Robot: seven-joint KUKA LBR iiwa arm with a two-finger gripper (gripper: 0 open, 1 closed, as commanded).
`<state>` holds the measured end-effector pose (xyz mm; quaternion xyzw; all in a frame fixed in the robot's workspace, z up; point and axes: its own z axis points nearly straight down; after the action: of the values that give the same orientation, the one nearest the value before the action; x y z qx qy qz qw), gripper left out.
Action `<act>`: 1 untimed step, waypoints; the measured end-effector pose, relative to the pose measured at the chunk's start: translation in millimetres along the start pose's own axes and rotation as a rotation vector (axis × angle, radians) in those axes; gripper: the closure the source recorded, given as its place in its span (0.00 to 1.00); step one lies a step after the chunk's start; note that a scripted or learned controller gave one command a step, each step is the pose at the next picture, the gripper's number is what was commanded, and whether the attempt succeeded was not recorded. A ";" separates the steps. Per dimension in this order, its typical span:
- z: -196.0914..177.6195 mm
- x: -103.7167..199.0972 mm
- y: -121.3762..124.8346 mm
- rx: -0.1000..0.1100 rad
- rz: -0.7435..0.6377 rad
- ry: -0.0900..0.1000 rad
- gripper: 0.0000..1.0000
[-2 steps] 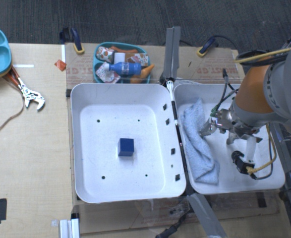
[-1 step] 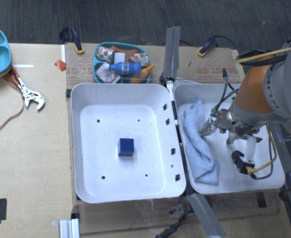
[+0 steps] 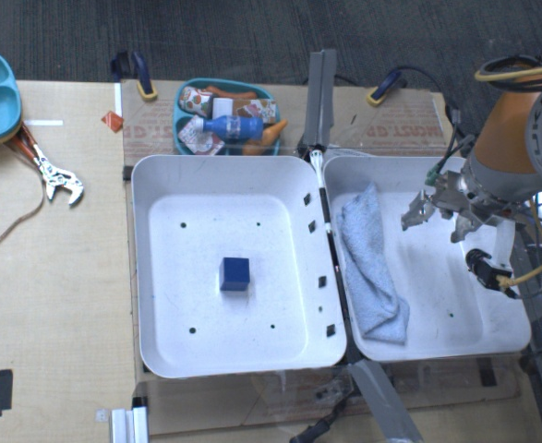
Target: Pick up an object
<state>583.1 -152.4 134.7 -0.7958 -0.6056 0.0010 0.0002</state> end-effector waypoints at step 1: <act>-56.1 -66.2 -24.7 0.002 0.131 -0.001 0.00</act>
<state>541.8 -209.6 190.9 -0.8338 -0.5521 0.0018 0.0007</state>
